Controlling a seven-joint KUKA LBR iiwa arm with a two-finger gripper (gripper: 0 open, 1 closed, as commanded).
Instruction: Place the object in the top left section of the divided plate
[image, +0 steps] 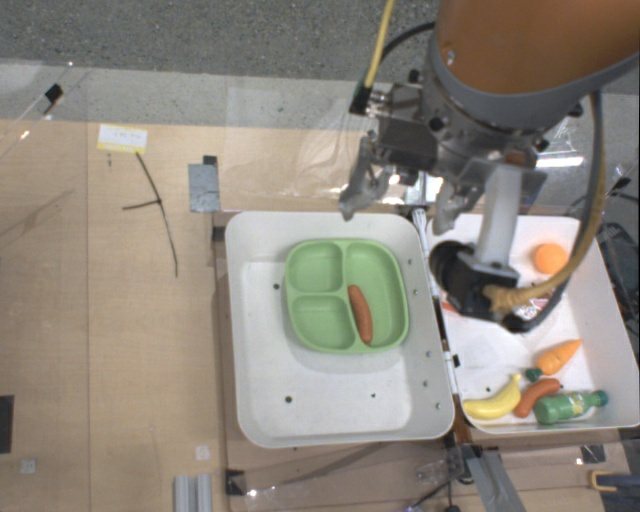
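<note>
The worktop (90, 330) is pale wood. Its left side is flat and bare, with lots of room to move. Near the back left corner there is a small yellow label (122, 138), a thin dark wire (158, 203) and a grey metal piece (203, 186).

In the middle sits the left white bin (330, 415). A green divided plate (317, 268) lies in it, toward the back edge, with open white floor in front of it. An orange-red sausage (361, 313) lies in the plate's long right section.

The gripper (398, 205) hangs over this bin's back edge. Its fingers are spread apart and nothing is between them.

By the worktop's right edge, the right white bin (600, 320) holds an orange ball (550, 258) near its back. A carrot (557, 355), a banana (495, 400), a red stick-shaped toy (537, 393) and a green bottle (570, 405) crowd its front edge.
</note>
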